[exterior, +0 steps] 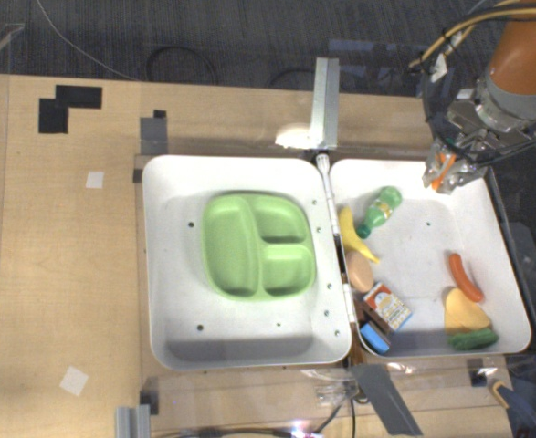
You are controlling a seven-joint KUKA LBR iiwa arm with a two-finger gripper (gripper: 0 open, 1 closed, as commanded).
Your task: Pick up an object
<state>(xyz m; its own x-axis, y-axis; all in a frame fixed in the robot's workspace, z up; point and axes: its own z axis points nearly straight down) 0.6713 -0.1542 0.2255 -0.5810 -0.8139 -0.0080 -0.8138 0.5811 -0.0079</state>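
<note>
My gripper [447,166] hangs over the far right corner of the right bin [423,235]. A small orange object [441,175] sits between its fingers, lifted above the bin floor. Loose in the right bin lie a green bottle [380,206], a yellow banana [348,234], a red sausage [466,276], a yellow wedge [467,313] with a green piece [473,338] under it, a peach-coloured lump [361,272], a small printed box [388,307] and a blue item [373,338].
The left bin [172,318] holds a green divided plate [254,245]. A metal post [325,108] stands behind the wall between the bins. The arm's orange band [523,57] is at the top right.
</note>
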